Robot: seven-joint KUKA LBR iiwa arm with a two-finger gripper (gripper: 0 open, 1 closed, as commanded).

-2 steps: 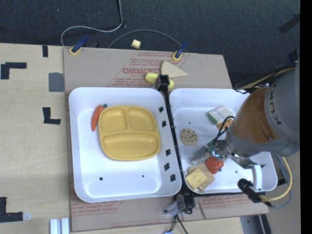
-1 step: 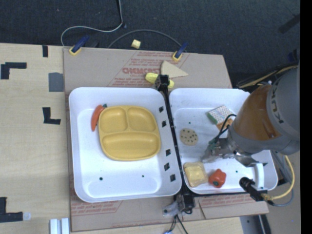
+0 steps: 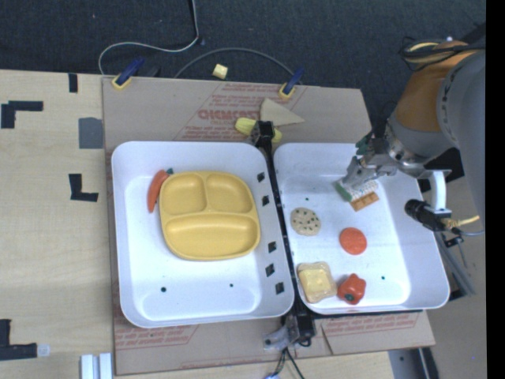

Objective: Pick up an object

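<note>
My gripper [image 3: 361,177] is low over the upper middle of the right bin [image 3: 394,290]. Directly under its tip lies a small flat piece [image 3: 359,197], green at one end and orange-brown at the other; whether the gripper touches it I cannot tell. Further down the same bin are a speckled cookie [image 3: 304,221], a round red piece [image 3: 353,241], a pale yellow block [image 3: 314,281] and a red pepper [image 3: 352,289].
The left bin [image 3: 142,290] holds a yellow divided plate [image 3: 210,214] with an orange carrot [image 3: 156,189] beside its left edge. A black divider with clips [image 3: 272,235] runs between the bins. Cables and small clamps lie behind the bins.
</note>
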